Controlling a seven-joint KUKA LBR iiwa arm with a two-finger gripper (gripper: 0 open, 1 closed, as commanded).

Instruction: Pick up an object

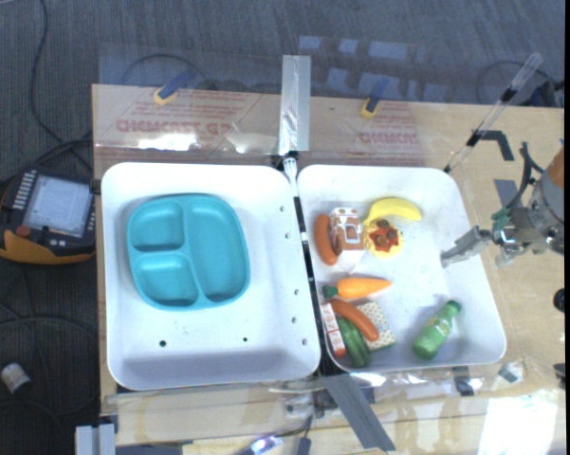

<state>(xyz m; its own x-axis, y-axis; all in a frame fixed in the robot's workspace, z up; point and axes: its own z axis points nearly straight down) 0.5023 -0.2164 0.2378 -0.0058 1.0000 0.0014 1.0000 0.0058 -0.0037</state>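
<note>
The green bottle (436,330) lies tilted in the right bin (474,282), near its front corner, a carrot (362,287) just left. The gripper (460,249) hovers over the bin's right edge, jaws unreadable; likely still approaching, next descending onto the bottle

— What lies in the right white bin (474,297)?

— A green plastic bottle (436,329) tilted near its front right corner, an orange toy carrot (361,287) mid-left, a yellow toy banana (395,210) toward the back.

— By the left wall?

— A reddish toy sausage (326,238), lengthwise.
</note>
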